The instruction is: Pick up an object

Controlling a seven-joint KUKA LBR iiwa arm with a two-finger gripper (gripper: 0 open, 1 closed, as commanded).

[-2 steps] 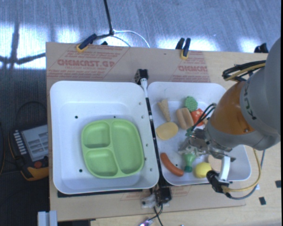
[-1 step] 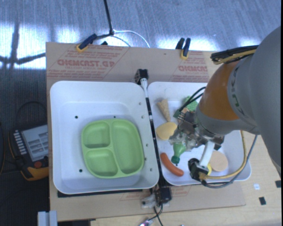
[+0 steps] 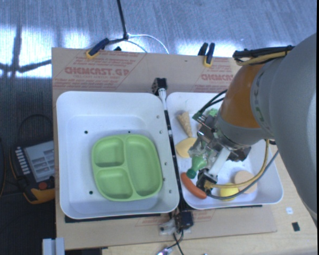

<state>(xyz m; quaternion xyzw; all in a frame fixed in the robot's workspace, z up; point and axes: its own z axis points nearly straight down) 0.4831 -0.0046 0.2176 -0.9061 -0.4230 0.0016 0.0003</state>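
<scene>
A KUKA arm point(image 3: 255, 105) reaches from the right into the right-hand bin point(image 3: 274, 193), its gripper point(image 3: 204, 166) low among toy foods in what looks like the approach to a grasp. A green item point(image 3: 196, 161) sits right at the tool, an orange carrot-like piece point(image 3: 193, 186) just nearer, a yellow slice point(image 3: 184, 146) to its left. Whether the tool has closed on anything cannot be told. The next move calls for a firm close and a straight lift. The left bin point(image 3: 69, 142) holds a green divided tray point(image 3: 127, 166).

Red "CHEMCAST GP" print on the brown board point(image 3: 98, 70) — repeated (partly hidden) at right.
</scene>
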